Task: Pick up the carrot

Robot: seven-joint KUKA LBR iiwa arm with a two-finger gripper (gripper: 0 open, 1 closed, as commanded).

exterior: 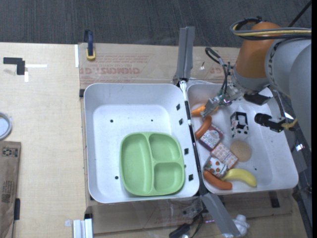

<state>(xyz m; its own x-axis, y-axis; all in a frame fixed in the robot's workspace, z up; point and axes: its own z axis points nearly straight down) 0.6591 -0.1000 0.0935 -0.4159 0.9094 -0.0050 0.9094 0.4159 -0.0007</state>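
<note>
The carrot (197,110) is a short orange piece lying at the upper left of the right bin (277,180), close to the divider between the bins. My gripper (216,103) reaches down from the right, and its tip sits just right of the carrot, touching or covering its right end. The grey wrist with the orange band (257,53) hangs over the bin's back right part.
Just below the carrot lies a red sausage (202,127), followed toward the front by two snack packets (210,138), a brown disc (241,150), a banana (241,176) and a second sausage (217,180). A black-and-white toy (238,123) stands mid-bin. The left bin (99,133) holds a green divided plate (151,163).
</note>
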